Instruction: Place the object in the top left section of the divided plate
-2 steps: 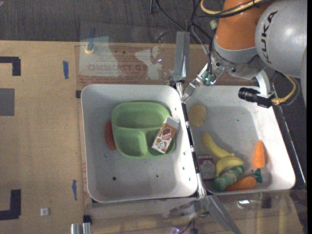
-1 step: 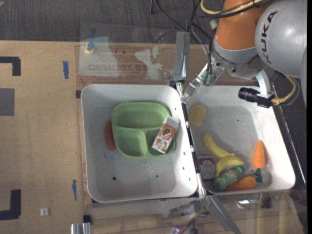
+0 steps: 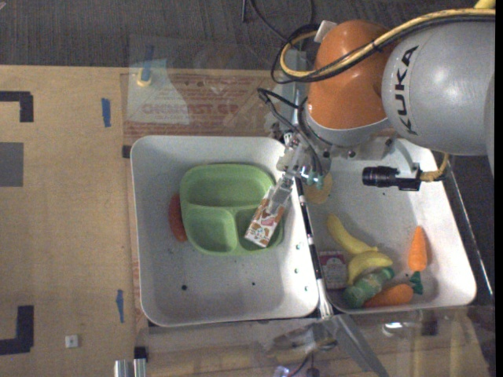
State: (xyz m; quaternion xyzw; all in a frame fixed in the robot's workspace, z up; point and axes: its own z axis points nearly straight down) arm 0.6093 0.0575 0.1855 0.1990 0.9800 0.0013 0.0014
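The arm's orange wrist band (image 3: pixel 346 73) hides the gripper's upper body, and the red thing (image 3: pixel 178 217) left of the green divided plate (image 3: pixel 216 191) is half tucked under the plate's rim. The gripper (image 3: pixel 284 181) pinches the top of a small printed carton (image 3: pixel 266 221), white with red and orange patches, which hangs tilted over the plate's right edge.

A grey arm (image 3: pixel 440 77) with an orange band is showing above two white bins (image 3: pixel 157 289), a green divided plate (image 3: pixel 208 203) sitting in the left one with a white carton (image 3: pixel 266 223) printed in red and orange; a red piece (image 3: pixel 177 217), yellow bananas (image 3: pixel 357 250) and orange carrots (image 3: pixel 418 250) are adding colour.
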